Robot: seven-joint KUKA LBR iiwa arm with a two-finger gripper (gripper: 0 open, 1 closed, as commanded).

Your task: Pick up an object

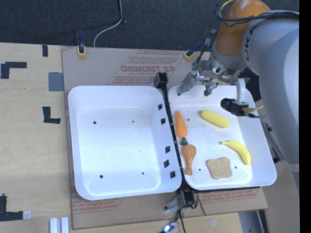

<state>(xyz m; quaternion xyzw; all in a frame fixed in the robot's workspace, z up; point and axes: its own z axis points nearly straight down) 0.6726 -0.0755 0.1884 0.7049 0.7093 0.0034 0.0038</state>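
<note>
My gripper (198,87) hangs over the far edge of the right bin (260,176), open, with nothing between its fingers. Below it in that bin lie an orange carrot (181,124) along the left wall, a corn cob (215,119) near the middle, a yellow banana (239,151) at the right, a chicken drumstick (188,157) near the front left and a slice of toast (219,168) at the front. The carrot is the closest item to the gripper, a short way toward the front.
The left bin (77,130) adjoins the right one along a divider with black clips (168,130). Both stand on a cardboard sheet (136,67). A yellow clamp (81,50) sits at the sheet's far left corner, a thin cable (109,28) behind it.
</note>
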